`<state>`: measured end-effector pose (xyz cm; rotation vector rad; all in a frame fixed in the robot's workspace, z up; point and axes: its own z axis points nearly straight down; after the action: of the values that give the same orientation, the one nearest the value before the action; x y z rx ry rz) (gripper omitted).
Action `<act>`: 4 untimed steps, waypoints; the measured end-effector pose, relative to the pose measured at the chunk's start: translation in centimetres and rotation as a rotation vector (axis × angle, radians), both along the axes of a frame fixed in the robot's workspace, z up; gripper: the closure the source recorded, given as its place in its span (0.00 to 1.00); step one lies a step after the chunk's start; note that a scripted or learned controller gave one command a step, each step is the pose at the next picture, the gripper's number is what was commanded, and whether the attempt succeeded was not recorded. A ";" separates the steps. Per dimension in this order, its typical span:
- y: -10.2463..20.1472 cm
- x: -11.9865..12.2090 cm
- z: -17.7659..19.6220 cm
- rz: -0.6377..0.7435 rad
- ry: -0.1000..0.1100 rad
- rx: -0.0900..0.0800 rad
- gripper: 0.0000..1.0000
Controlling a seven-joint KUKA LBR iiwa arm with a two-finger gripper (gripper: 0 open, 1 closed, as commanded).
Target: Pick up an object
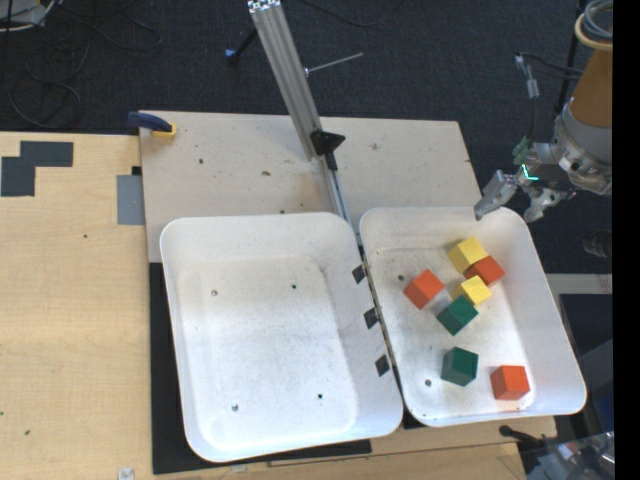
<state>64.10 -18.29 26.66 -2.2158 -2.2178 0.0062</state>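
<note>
Light wooden desk [70, 298], paler speckled board [240, 163] laid on top. Two white bins side by side on black mat [157, 368]: left bin [200, 243], right bin [560, 348]. Slanted metal bar [290, 73] over board. Blue-yellow clamp [152, 124] at board's left corner.

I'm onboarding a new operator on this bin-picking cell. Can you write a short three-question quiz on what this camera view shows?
1. True or false: all the blocks lie in the right bin.
2. How many blocks are there in all, and in which colours?
3. Multiple choice: where is the gripper?
A. Down among the blocks
B. Over the left bin
C. At the right bin's far right corner, apart from every block

Key:
1. True.
2. Seven: three orange, at and; two yellow, at and; two green, at and.
3. C.
</note>
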 end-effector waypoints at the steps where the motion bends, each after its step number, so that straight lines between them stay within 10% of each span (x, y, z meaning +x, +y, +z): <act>1: 0.0 0.1 0.3 0.003 -0.004 -0.002 0.00; 4: -0.6 -0.5 -13.1 -0.002 0.000 0.000 0.00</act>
<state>63.60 -18.88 13.60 -2.2190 -2.2154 0.0063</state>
